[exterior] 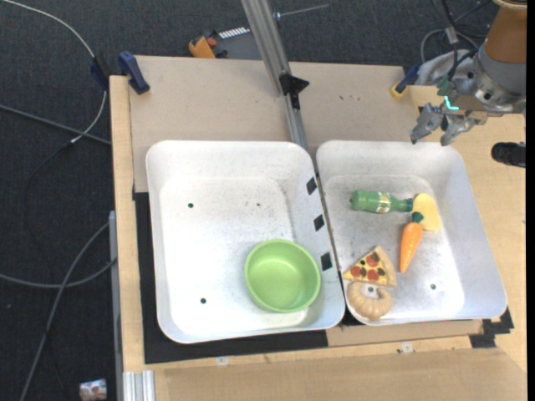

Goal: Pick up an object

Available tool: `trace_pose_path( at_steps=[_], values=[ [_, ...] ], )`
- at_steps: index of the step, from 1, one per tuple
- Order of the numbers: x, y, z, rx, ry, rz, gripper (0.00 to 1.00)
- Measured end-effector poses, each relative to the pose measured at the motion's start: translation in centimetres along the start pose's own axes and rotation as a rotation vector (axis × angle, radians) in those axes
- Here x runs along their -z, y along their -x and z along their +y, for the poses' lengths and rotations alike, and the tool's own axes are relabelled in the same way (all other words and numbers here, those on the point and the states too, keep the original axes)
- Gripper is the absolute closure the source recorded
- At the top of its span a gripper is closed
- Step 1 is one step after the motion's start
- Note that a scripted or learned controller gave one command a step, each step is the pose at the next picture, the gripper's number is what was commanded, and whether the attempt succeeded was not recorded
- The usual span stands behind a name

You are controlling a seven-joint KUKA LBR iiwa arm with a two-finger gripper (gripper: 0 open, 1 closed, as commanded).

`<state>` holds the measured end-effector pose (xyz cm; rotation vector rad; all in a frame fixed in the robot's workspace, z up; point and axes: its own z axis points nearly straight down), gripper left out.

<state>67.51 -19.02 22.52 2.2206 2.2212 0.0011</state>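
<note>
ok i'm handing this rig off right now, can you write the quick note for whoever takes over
Gripper: fingers spread open, nothing between them, hovering by the far rim of the right bin, near its right corner.
Right bin holds: green bottle lying on its side, yellow piece beside it, carrot below that, pizza slice and donut near the front left corner.
Left bin holds a green bowl, upright, toward the front right.
Done: nothing picked yet.
Left: descend onto one object, close on it, lift. The bottle and yellow piece look nearest the gripper.
</note>
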Motion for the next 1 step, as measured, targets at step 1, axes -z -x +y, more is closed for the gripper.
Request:
trace_pose_path(
  at_steps=[1],
  values=[
    [-0.01,0.00,0.00,0.000,0.000,0.000,0.00]
  ],
)
